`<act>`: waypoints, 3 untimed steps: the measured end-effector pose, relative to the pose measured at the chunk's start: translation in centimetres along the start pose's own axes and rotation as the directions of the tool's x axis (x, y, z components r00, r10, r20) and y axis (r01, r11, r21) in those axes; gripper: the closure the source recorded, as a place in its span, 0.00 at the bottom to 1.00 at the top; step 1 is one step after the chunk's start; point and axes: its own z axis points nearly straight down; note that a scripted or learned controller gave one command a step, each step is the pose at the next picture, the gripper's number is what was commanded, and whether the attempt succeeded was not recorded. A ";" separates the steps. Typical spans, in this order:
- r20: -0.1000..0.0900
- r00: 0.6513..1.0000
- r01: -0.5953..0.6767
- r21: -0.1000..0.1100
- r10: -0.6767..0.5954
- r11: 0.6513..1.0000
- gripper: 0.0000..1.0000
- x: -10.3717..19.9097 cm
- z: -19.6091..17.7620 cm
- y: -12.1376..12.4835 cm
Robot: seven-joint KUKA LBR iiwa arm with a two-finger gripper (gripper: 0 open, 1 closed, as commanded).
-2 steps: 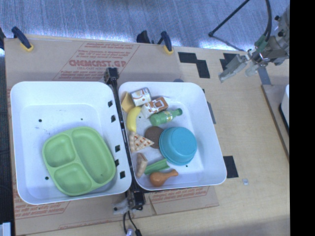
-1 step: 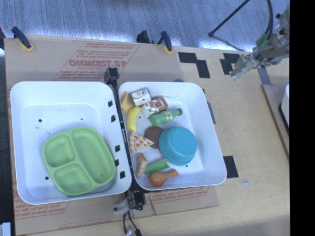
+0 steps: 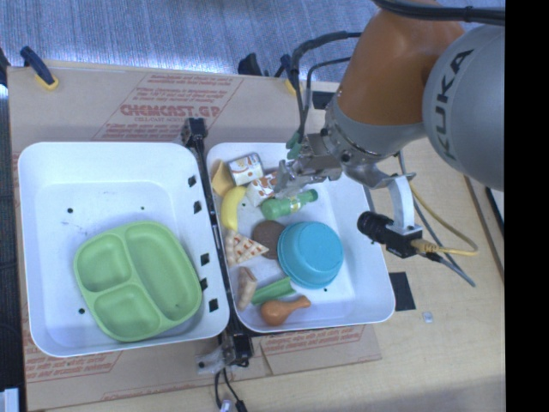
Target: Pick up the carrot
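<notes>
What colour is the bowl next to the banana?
The bowl is blue, upside down in the right bin; the camera view shows it.

"KUKA" on arm [image 3: 455, 93] ("CHEMCAST" on cardboard [image 3: 171, 110])

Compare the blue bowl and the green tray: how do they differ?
The blue bowl is round; the green tray is a rounded rectangle with three compartments. The bowl lies in the right bin among toy foods; the tray lies in the left bin. The tray is larger. Both look like plastic.

Bench [image 3: 446, 333] with two white bins [image 3: 43, 256]
</notes>
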 end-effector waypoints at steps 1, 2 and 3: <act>0.005 0.996 0.085 0.000 -0.085 0.996 1.00 8.9 8.0 -3.8; 0.008 0.990 -0.138 -0.014 0.138 0.990 1.00 4.5 1.8 -4.0; 0.003 0.939 -0.344 -0.007 0.344 0.939 1.00 8.8 5.6 -4.8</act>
